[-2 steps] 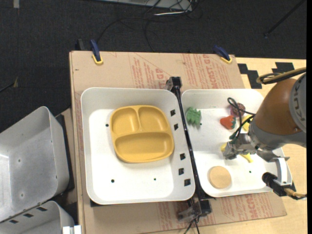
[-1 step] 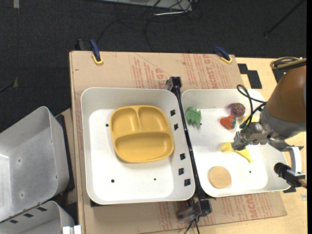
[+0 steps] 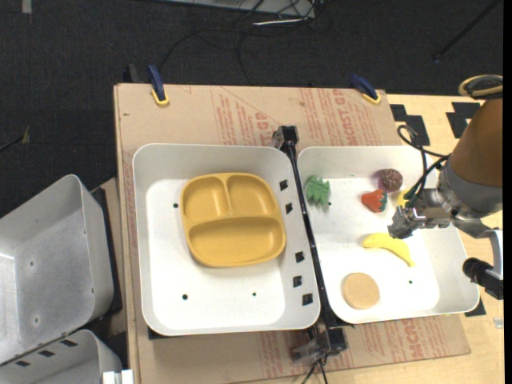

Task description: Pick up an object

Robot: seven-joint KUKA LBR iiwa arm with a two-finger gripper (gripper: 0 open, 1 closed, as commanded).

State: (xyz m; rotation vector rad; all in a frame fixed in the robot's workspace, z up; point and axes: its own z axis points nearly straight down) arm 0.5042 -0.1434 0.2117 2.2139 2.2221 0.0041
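The right bin (image 3: 448,298) holds a yellow banana (image 3: 389,248), a round tan cookie (image 3: 361,290), a red strawberry-like piece (image 3: 374,201), a dark purple round piece (image 3: 390,179) and a green leafy toy (image 3: 318,190). My gripper (image 3: 402,222) hangs at the bin's right side, just above the banana's right end and right of the red piece. I see nothing held between its fingers.
The left bin (image 3: 156,294) holds a yellow divided plate (image 3: 233,218). A black divider with clips runs between the bins. A grey container (image 3: 48,270) stands off the bench at the left. Cables lie on the dark floor behind.
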